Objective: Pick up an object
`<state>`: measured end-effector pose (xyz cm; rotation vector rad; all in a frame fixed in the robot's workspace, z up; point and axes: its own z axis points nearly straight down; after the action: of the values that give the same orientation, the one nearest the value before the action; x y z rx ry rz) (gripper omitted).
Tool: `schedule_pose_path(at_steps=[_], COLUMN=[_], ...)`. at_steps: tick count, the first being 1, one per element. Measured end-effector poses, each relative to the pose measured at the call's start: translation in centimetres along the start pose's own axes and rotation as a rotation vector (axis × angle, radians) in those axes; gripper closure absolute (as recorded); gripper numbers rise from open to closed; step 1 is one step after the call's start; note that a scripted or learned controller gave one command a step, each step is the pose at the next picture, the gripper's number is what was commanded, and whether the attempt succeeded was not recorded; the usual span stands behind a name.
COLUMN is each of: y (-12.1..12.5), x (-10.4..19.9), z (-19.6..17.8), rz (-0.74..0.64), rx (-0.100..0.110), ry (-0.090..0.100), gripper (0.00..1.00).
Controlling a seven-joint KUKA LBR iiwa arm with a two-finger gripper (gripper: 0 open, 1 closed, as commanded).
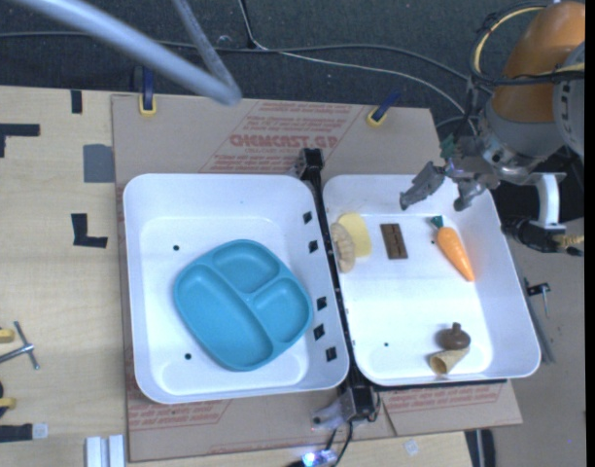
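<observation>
The pincer (443,192) hangs over the upper edge of the right bin (516,305), its two dark fingers (418,189) spread apart with nothing between them. Above it the grey wrist and the orange band of the arm (542,42) lean in from the right.

Just below and to the right of the pincer, an orange carrot (455,250) lies slantwise on the bin floor, green tip toward the fingers, apart from them. To the left of the carrot sits a small brown bar (395,241), and further left, against the bin's inner wall, a pale yellow piece with a ridged edge (352,238). Near the bin's lower edge lies a brown-topped cone (451,348), well apart from the others.

The left bin (152,202) holds a blue divided plate (242,303) with three compartments, set at a tilt across the floor. Both bins rest on a cardboard sheet (278,129) on the wooden bench (45,261).
</observation>
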<state>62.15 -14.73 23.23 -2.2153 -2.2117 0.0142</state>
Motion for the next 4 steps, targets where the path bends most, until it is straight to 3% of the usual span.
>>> schedule_pose_path(at_steps=[1, 3, 4], y=[0.2, -0.8, -0.7], x=[0.0, -1.4, -1.3], z=[-0.8, 11.2, 14.9], rz=[-0.003, -0.002, -0.004], rx=[-0.013, -0.006, -0.014], ry=[-0.002, -0.002, -0.003], gripper=[0.00, 0.00, 0.00])
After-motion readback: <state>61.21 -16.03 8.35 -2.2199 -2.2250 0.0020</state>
